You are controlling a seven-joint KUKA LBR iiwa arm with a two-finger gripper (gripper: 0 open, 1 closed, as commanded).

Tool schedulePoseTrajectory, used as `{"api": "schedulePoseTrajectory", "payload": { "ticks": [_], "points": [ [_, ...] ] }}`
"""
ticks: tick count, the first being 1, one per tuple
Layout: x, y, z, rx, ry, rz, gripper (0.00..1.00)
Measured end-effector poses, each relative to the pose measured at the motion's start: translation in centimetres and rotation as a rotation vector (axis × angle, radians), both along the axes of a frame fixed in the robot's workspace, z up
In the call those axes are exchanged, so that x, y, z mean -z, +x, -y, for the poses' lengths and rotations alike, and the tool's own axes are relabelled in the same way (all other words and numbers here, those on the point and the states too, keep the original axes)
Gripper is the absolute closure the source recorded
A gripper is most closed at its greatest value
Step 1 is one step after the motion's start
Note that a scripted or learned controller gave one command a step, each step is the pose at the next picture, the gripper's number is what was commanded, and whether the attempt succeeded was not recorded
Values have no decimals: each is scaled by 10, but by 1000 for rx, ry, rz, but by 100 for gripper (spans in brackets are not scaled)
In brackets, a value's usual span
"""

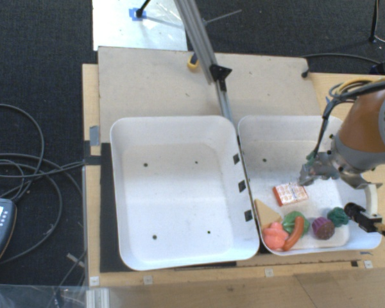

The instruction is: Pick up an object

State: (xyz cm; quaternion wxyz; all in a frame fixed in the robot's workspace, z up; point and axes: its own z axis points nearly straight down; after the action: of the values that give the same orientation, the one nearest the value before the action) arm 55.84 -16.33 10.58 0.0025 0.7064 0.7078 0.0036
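from my seat i see the arm (pixel 366 130) coming in from three o'clock, its orange band sitting over the upper right part of the right bin (pixel 269 136). the end effector (pixel 312 172) hangs low inside that bin, roughly at the bin's centre, and i cannot tell whether it is apart or together; it is a dark grey cluster from this slant. nothing shows clamped in it.

the things to pick are all gathered along the six o'clock side of the right bin. just at seven o'clock of the end effector lies a small orange and white carton (pixel 289 194), near it, though i cannot tell if they touch. at seven o'clock of the carton a tan wedge (pixel 264 210) lies against the bin's left wall. below it sits a pink-orange lump (pixel 275 235), touching an orange-red sausage shape (pixel 294 232) that leans across a green leafy piece (pixel 293 218). at three o'clock of those is a dark purple round thing (pixel 323 228), and just beyond it a dark green ruffled one (pixel 338 216).

the left bin (pixel 125 133) sits beside the right one, their walls touching along the middle with black clips on the seam. both rest on the desk (pixel 154 76). a grey pole (pixel 199 31) slants in from twelve o'clock toward the seam. cables (pixel 25 172) lie on the dark floor at nine o'clock.
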Motion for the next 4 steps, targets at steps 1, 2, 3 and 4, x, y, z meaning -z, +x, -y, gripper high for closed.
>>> {"api": "schedulePoseTrajectory", "payload": {
  "ticks": [1,2,3,4],
  "points": [
    [-61,4,-8,-4,-3,-1,100],
    [-105,3,-6,-3,-3,-2,100],
    [-149,5,-5,-3,-3,-2,100],
    [-135,9,-61,-8,1,-7,100]
  ]
}}
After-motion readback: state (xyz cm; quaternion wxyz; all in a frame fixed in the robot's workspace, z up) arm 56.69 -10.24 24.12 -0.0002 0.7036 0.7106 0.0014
